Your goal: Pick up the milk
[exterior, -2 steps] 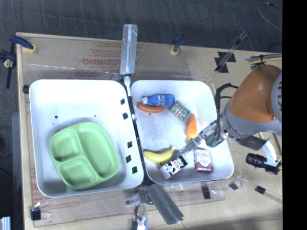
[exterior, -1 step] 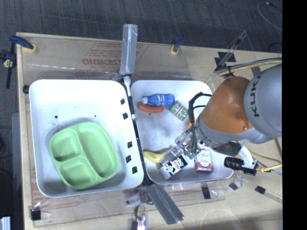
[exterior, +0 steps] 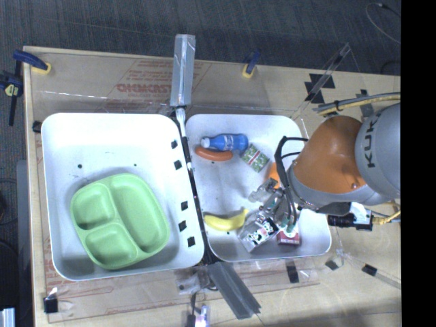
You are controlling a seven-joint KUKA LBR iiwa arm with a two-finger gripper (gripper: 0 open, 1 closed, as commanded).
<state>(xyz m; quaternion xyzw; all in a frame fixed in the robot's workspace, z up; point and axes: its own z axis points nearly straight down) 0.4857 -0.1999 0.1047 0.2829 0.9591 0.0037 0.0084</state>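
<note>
We judge the grasp step underway: our gripper (exterior: 267,218) sits low over the milk carton (exterior: 255,234), which lies tilted in the right bin (exterior: 225,125) beside the banana (exterior: 225,220). Whether it's wide or narrow we cannot tell. Next, we'd confirm the hold before lifting.

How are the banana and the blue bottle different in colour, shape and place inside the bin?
The banana is yellow; the bottle is blue with a white cap end. The banana is curved; the bottle is straight and rounded. The banana lies at the near side of the right bin, close to the claw; the bottle lies at the far side, beside a red sausage. Both lie flat in the same bin.
</note>
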